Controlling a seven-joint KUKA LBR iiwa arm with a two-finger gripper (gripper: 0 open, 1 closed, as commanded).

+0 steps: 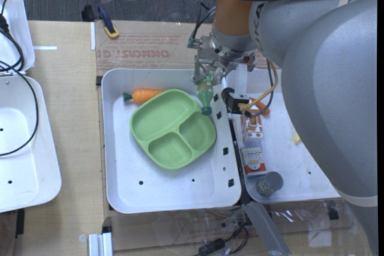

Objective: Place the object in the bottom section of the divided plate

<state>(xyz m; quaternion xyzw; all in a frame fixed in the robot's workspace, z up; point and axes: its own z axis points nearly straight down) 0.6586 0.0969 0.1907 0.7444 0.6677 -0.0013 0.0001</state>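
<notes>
A light green divided plate (173, 128) lies in the left bin (117, 147); it has one large section at the upper left and two smaller ones at the lower right. An orange carrot (144, 95) rests on the bin floor just beyond the plate's upper left rim. My gripper (205, 96) hangs over the plate's upper right rim, close to the wall between the bins. A small teal-green piece (206, 109) shows at its lower end, right at the rim; whether it is a held object is unclear.
The right bin (300, 177) holds an orange item (259, 108), two small printed packets (252, 144) and a grey cylinder (269, 183) near its front. The arm covers much of that bin. A white tub with black cables (15, 129) stands at far left.
</notes>
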